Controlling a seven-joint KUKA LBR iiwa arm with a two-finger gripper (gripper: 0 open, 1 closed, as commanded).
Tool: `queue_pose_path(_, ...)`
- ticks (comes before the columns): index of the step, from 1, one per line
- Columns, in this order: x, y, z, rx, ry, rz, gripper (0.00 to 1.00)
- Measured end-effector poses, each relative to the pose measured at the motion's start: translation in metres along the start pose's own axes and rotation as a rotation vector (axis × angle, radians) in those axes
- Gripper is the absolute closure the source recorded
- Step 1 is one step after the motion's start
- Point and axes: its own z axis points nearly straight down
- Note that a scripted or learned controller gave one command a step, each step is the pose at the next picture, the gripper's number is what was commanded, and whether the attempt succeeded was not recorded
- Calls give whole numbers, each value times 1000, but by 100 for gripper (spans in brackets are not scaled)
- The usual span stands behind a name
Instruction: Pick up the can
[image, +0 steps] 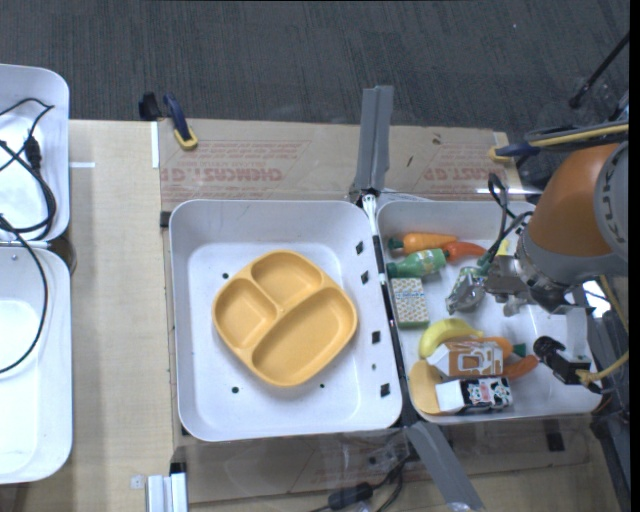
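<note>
Two white bins side by side on the tabletop (110, 300), split by a grey divider (374, 150) running up the frame's centre. Left bin (190, 330) at frame centre holds a yellow three-compartment plate (285, 318), tilted diagonally, with open floor around it on all sides, most along the bottom and left walls. Right bin (560, 400) is crowded: carrot (428, 241) and green bottle (417, 263) near its upper left wall, a patterned sponge-like block (408, 301) just below them against the left wall, banana (447, 333) mid-bin, an orange carton (474, 357) and a black-and-white carton (476, 394) touching each other near the bottom wall, over a flat yellow piece (422, 388) in the lower left corner. Little free floor there; the biggest open patch is lower right, between the cartons and the right wall. The arm (575, 205) enters from the right of frame, orange band over the bin's upper right area. The hand (478, 287) sits at mid-bin, just above the banana and right of the green bottle. A crinkled silvery object at its tip looks like the can (464, 291), lying between sponge block and wrist, but the metal parts blur together, so I cannot tell whether the hand is released or clamped on it. A black cable (555, 352) loops beneath the wrist near the right wall.
</note>
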Motion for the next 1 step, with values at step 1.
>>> queue_pose_path(1,-12,71,25,-4,-2,27,0)
